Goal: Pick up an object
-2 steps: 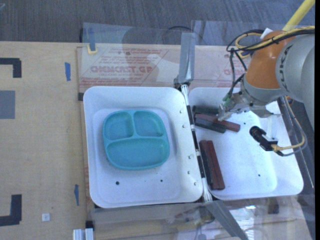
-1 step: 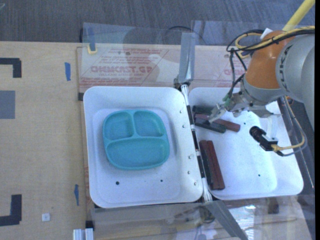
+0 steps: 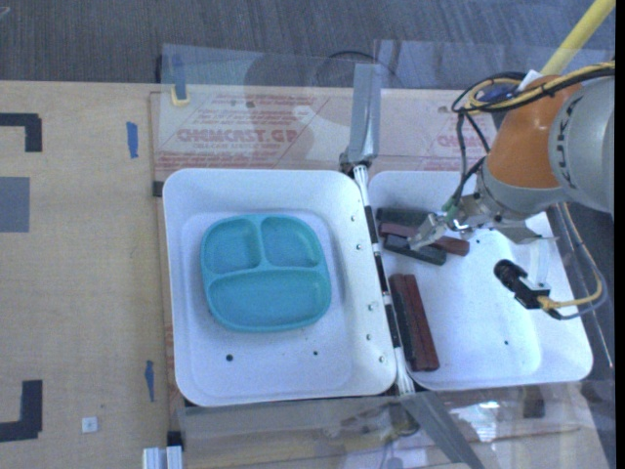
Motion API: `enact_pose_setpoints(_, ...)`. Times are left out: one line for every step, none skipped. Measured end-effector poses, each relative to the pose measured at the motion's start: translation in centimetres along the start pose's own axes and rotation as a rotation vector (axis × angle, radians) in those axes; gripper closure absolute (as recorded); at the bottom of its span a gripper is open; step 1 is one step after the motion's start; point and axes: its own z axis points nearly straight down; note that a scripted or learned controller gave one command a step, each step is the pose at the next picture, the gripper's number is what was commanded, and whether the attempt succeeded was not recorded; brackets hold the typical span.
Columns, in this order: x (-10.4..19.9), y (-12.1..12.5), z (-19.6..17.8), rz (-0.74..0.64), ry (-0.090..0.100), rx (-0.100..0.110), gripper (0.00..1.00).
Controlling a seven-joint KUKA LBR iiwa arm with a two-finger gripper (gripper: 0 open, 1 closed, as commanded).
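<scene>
hovering over the dark blocks (image 3: 415,239), the gripper (image 3: 430,231) gives no clear read: cannot tell its state. blocks look rigid, light; grasp across the narrow width.

The grey arm (image 3: 586,154) reaches in from the right, its orange band (image 3: 522,149) above the wrist. The gripper (image 3: 430,231) hangs low over the right bin's (image 3: 488,360) upper-left corner, pointing left and tilted down.

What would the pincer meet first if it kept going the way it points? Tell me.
Probably the small dark blocks at the right bin's left side; the pincer sits right over them, though its height above them is unclear.
</scene>
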Motion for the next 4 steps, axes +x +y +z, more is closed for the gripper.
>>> enact_pose_setpoints(-0.2,0.1,-1.2,0.000,-0.006,-0.005,1.00)
enact_pose_setpoints(-0.2,0.1,-1.2,0.000,-0.006,-0.004,0.00)
enact_pose_setpoints(-1.2,-1.4,0.0,-0.056,0.000,0.000,0.00)
enact_pose_setpoints(-1.4,-1.5,-1.0,-0.056,0.001,0.003,1.00)
